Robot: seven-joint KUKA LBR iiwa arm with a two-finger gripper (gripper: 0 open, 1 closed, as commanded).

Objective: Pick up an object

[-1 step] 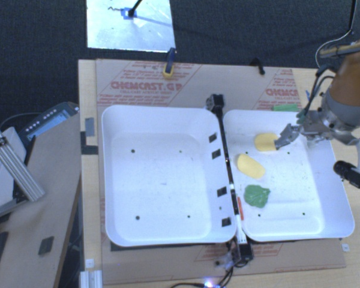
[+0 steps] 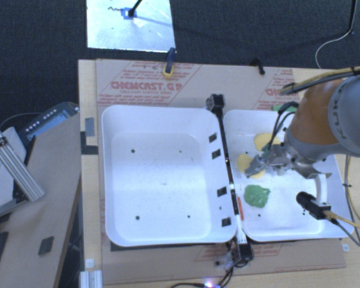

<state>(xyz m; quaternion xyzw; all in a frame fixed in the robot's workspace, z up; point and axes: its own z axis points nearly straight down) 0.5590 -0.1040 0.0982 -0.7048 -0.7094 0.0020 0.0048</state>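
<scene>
In the right bin (image 2: 288, 227), my gripper (image 2: 259, 162) reaches in from the right and hangs low near the bin's left wall. A yellow piece (image 2: 245, 161) lies right at its tip, and a sliver of yellow (image 2: 256, 174) pokes out just below it. I cannot tell whether the gripper touches either. Another yellow piece (image 2: 263, 140) rests a little farther back. A crumpled green object (image 2: 257, 195) lies in front of the gripper, apart from it.
The left bin (image 2: 117, 179) stands beside the right one, with black clips (image 2: 216, 155) along the shared wall. A yellow clamp (image 2: 168, 71) sits on the cardboard behind the bins. Beyond it lies a shiny metal plate (image 2: 108, 23).
</scene>
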